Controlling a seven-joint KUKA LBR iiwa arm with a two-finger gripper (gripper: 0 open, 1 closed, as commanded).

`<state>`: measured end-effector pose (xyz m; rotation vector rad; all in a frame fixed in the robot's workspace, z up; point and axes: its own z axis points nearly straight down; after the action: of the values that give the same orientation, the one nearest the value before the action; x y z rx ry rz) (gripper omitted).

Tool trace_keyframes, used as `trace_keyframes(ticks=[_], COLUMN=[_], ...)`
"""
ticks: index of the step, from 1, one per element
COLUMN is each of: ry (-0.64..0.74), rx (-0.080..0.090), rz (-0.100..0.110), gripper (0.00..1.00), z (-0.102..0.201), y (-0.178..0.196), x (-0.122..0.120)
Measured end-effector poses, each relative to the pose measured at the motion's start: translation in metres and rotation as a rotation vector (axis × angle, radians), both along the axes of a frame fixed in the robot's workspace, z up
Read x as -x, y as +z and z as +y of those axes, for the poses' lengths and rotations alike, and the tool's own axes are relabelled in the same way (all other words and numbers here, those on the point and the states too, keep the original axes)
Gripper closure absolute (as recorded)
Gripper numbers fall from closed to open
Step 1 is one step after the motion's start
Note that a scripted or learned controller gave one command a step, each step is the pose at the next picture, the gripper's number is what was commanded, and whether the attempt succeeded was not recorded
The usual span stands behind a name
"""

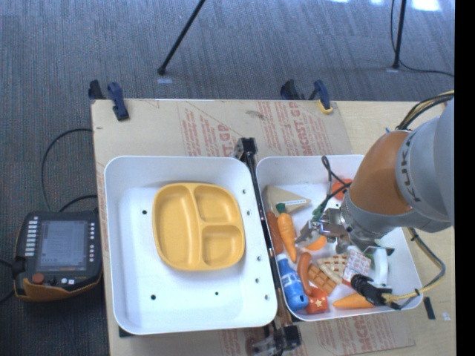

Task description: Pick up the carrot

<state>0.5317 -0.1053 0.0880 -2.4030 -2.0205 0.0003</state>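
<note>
The carrot (286, 234) lies in the right bin (297, 166), along its left side, just right of the divider and above a blue bottle (292, 286); the gripper (323, 231) hangs low beside it, over the toy clutter; whether it is open or closed cannot be told, the wrist hiding much; a yellow divided plate (199, 225) sits in the left bin (126, 199).
</note>
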Motion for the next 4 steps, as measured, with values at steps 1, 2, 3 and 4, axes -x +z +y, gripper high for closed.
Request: trace_keyframes(ticks=[1,2,3,4], ry=[-0.004,-0.005,-0.459,-0.454], rx=[-0.003,-0.003,0.001,0.001], rz=[0.004,0.004,0.003,0.008], gripper=[1.00,0.00,0.00,1.00], z=[0.000,0.000,0.012,0.013], y=[0.009,0.009,-0.001,0.009], x=[0.001,0.001,-0.059,-0.059])
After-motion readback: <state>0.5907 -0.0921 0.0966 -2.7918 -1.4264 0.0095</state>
